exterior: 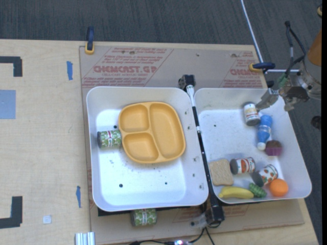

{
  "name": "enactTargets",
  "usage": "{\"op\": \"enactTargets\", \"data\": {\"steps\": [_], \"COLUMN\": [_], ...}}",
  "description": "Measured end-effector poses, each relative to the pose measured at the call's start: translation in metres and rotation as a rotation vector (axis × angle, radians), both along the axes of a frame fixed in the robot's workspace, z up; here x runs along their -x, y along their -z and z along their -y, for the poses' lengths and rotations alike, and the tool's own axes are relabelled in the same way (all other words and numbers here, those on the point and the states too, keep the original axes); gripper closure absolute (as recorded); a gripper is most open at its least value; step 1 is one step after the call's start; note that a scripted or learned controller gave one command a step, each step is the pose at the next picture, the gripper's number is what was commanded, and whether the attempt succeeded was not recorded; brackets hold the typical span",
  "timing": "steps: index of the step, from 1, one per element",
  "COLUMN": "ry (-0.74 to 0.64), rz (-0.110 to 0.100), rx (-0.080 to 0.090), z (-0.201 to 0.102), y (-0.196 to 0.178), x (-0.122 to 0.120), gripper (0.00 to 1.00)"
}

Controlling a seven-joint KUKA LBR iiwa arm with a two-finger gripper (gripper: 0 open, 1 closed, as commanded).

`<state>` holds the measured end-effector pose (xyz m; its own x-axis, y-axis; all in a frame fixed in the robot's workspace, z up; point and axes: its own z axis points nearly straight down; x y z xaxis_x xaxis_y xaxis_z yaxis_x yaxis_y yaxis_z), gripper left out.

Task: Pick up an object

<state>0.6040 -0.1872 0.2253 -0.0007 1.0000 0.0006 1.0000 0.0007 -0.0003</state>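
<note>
1. The end effector (280,97) hangs at the upper right of the frame, over the far right corner of the right bin (225,98). Its two fingers are spread apart, with nothing between them.
2. Just below and left of the fingers, a small can with a white lid (251,113) lies inside the right bin, near but apart from the fingertips.
3. Beside that can lies a blue bottle (264,130), with a dark purple round item (274,147) touching its lower end.
4. In the lower part of the right bin sit a slice of bread (221,172), a red-labelled can (242,165), another red-and-white can (269,174), a banana (236,192), a green vegetable (258,190) and an orange (279,187).
5. The left bin (148,188) holds a yellow divided plate (152,131), with a green can (109,138) touching its left rim.
6. Another green can (143,217) lies on the surface (41,137) just below the left bin.
</note>
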Motion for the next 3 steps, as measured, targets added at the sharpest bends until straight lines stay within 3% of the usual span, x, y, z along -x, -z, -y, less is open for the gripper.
{"op": "enactTargets", "data": {"steps": [1, 3], "ry": [-0.001, 0.001], "rz": [0.005, 0.005], "rx": [0.002, 0.0], "z": [-0.029, -0.089], "y": [0.139, 0.139], "x": [-0.021, 0.123], "gripper": [0.0, 0.0]}}
